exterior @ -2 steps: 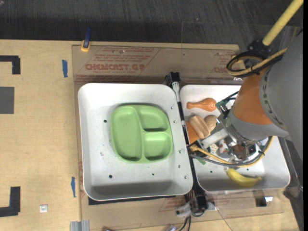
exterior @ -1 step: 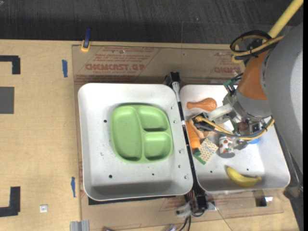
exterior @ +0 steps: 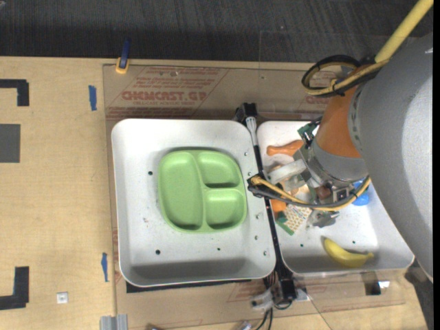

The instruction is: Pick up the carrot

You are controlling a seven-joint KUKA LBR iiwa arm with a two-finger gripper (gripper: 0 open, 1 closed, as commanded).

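Hovering my gripper (exterior: 297, 192) low over the right bin (exterior: 364, 243) — carrot (exterior: 283, 148) lies just beyond it, near the divider. Whether I've closed on anything, I cannot tell; the wrist hides that.

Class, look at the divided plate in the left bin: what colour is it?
The divided plate is light green, seen plainly in the camera view, against the white left bin.

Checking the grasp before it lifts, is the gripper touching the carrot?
Cannot tell. In the camera view, the gripper hangs over the carrot, its wrist hiding any contact.
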